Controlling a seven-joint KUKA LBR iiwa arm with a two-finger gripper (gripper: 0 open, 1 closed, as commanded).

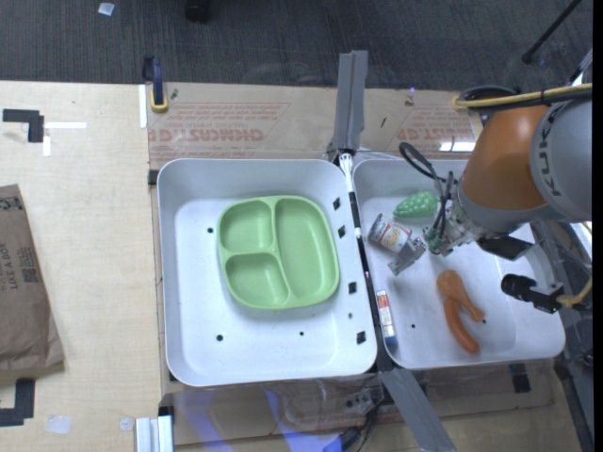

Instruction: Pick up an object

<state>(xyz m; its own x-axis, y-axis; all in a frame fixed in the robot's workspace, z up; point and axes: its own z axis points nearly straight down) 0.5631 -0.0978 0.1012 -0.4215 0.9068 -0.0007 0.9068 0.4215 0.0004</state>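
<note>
My gripper reaches down into the right bin, near its left wall. Just up and left of the gripper tip lies a small silvery packet with an orange mark, very close to it; whether they touch is unclear. A green bumpy toy lies behind the gripper toward the bin's back. An orange curved toy, shaped like a carrot, rests to the gripper's lower right on the bin floor.
The left bin holds a green divided plate. A thin pen-like stick lies along the wall between the bins. A brown paper bag sits on the bench at far left.
</note>
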